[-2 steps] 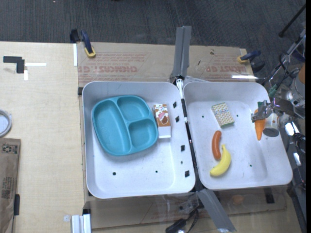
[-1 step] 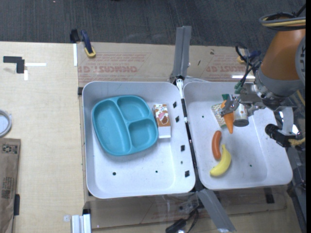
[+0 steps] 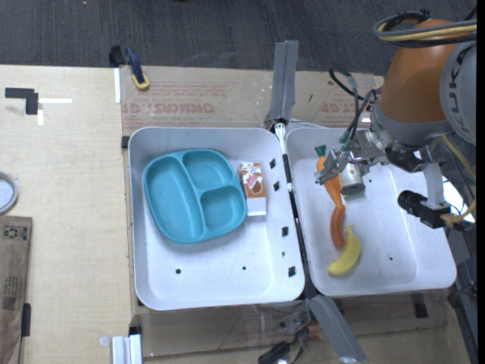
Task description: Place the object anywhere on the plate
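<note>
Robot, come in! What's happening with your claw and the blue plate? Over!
Gripper low over right bin, at the carrot. Fingers unclear. Banana and chili in same bin. Blue plate in left bin, small box beside it.

Small box (image 3: 252,188) touching plate (image 3: 195,195) right rim.

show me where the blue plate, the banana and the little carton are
blue plate (image 3: 176,196), camera view, floor of its big compartment
banana (image 3: 345,255), camera view, middle of its curve
carton (image 3: 253,182), camera view, its printed top face

Small printed box (image 3: 252,180) just beside the blue dish, banana (image 3: 345,255) in the right bin (image 3: 402,271).
</note>
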